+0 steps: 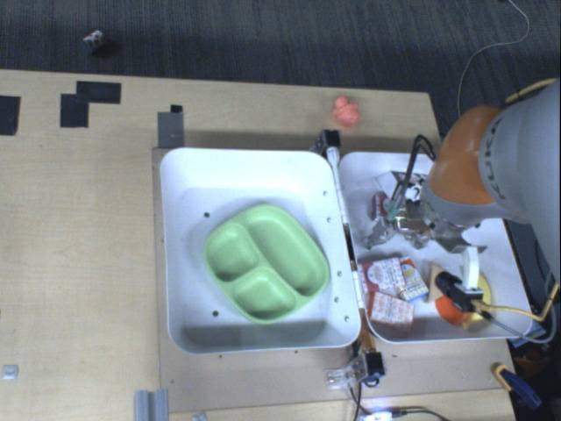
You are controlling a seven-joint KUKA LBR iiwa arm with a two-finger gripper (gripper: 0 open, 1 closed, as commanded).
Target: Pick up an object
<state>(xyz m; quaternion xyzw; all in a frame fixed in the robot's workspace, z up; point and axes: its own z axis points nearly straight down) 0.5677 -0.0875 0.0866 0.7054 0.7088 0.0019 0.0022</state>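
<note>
Gripper point(386, 226) is low in the right bin point(504, 261); how it is set, I cannot tell. Your nearest target, the printed packet point(396, 279), lies just nearer. Bring it straight down, away from the bin wall.

No text can be read; two printed packets point(396, 279) point(391, 309) near the right bin's point(504, 251) front edge carry coloured markings; these are too small and blurred to make out.

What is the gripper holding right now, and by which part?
It cannot be told: the gripper hangs low in the right bin, and no object shows between its fingers.
</note>
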